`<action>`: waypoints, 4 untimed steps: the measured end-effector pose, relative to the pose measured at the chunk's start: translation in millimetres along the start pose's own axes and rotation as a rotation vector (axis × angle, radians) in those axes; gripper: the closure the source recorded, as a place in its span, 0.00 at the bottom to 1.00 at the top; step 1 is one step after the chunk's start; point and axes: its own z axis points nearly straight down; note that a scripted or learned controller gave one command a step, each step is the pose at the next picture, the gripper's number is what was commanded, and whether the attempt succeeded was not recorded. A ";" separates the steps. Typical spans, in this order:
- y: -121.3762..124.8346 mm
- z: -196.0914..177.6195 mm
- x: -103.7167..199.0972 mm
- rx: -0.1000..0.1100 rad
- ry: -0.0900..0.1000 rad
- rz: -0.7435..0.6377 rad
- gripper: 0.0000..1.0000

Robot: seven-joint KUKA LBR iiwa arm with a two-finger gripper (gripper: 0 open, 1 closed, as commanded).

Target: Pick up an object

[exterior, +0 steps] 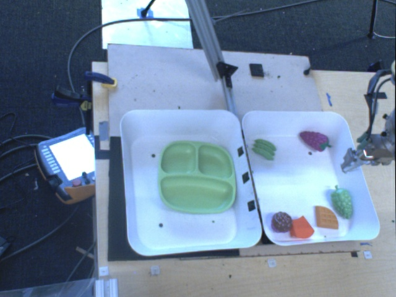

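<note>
No text, label, brand or number can be read anywhere. The pendant point(67, 164) at the left has a lit screen, perhaps with writing on it, but it shows as a bright blank. The small black tags point(245, 177) between the bins point(185, 119) carry no legible marks.

The arm reaches in from the right edge; its gripper point(350, 161) hangs low, pointing left.
</note>
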 end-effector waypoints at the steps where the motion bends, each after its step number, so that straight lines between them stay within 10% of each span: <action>1: 11.1 13.6 50.8 0.003 0.002 -0.003 1.00; 4: 30.6 15.1 200.2 0.004 0.004 -0.005 1.00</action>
